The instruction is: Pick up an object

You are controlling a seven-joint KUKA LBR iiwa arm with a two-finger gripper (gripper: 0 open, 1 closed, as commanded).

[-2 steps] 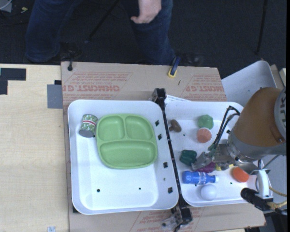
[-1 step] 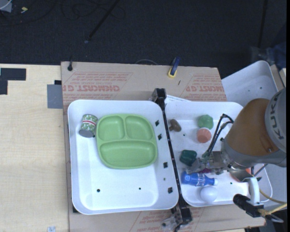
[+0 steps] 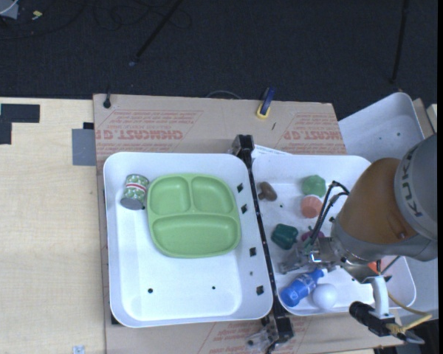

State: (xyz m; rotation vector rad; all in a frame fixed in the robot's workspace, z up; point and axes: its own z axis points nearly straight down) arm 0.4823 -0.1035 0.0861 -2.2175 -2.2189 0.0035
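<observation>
Blue plastic bottle (image 3: 298, 289) is lying beside a white round ball (image 3: 325, 296) in the right white bin (image 3: 280, 169); the gripper (image 3: 304, 256) is hovering above, its state unclear.

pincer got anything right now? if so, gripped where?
Cannot tell. The pincer is low in the right bin, between the dark green block and the blue bottle; nothing visibly sits between its tips.
</observation>
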